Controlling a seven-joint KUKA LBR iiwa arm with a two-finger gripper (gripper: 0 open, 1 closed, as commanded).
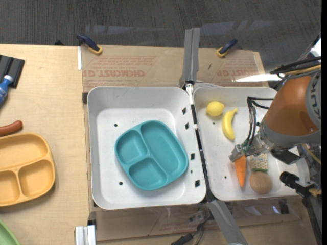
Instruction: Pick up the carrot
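Note:
The orange carrot lies in the right bin, near its front, pointing toward the front edge. My gripper hangs low over the carrot's thick upper end, touching or nearly touching it. The arm's orange band and grey wrist come in from the right above it. The carrot still rests on the bin floor.
A brown round fruit and a patterned packet sit right beside the carrot. A banana and a lemon lie farther back. A teal divided plate lies in the left bin. A yellow tray sits on the bench at left.

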